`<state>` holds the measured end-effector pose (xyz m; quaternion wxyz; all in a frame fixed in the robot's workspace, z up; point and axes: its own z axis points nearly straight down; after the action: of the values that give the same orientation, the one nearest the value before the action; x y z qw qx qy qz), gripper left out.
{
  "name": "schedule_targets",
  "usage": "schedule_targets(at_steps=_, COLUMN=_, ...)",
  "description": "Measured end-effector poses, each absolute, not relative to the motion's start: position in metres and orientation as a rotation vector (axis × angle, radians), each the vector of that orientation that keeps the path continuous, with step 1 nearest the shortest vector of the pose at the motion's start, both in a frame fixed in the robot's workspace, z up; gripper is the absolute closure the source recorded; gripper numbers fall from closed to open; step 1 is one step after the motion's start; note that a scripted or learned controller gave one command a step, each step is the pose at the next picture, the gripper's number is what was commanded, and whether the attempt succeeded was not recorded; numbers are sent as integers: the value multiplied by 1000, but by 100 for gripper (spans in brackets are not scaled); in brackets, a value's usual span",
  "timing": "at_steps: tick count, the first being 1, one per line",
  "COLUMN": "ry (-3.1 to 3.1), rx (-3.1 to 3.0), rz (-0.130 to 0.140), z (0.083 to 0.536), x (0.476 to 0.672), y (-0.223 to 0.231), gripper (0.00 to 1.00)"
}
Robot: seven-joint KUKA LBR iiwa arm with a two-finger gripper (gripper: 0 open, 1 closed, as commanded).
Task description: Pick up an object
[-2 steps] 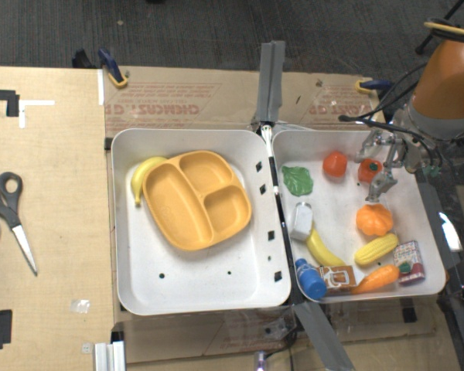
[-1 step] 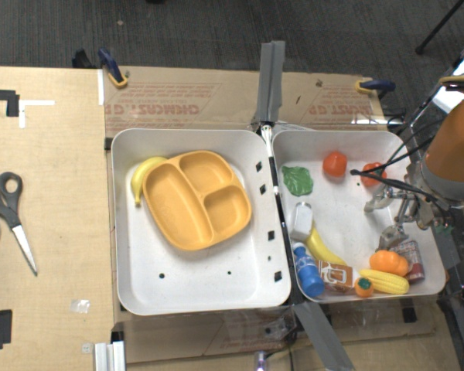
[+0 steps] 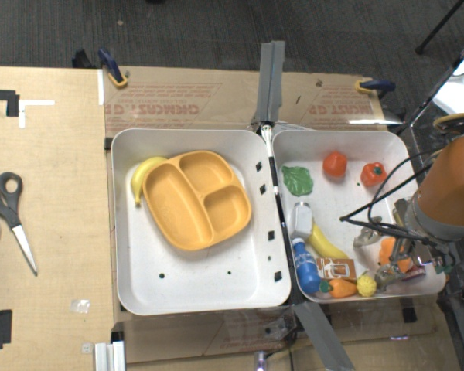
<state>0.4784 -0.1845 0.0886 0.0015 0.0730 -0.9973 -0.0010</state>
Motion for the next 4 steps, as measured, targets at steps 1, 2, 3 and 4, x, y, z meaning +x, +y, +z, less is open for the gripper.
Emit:
schedule_targets(at_steps=1, ry=-3140, rx=130, rz=-3, z=89, x=562, y=-116, gripper=0)
schedule_targets(at_steps=2, ry=-3140, rx=168, rz=1, z=90, x=507, y=-98, gripper=0)
schedule_targets(at_steps=3, ry=-3139, rx=-111, rz=-1, z=89, x=591, y=-106, gripper=0)
schedule_targets(at_steps=4, ry=-3114, rx=-372, rz=3, z=89, x=647, y=-97, gripper=0)
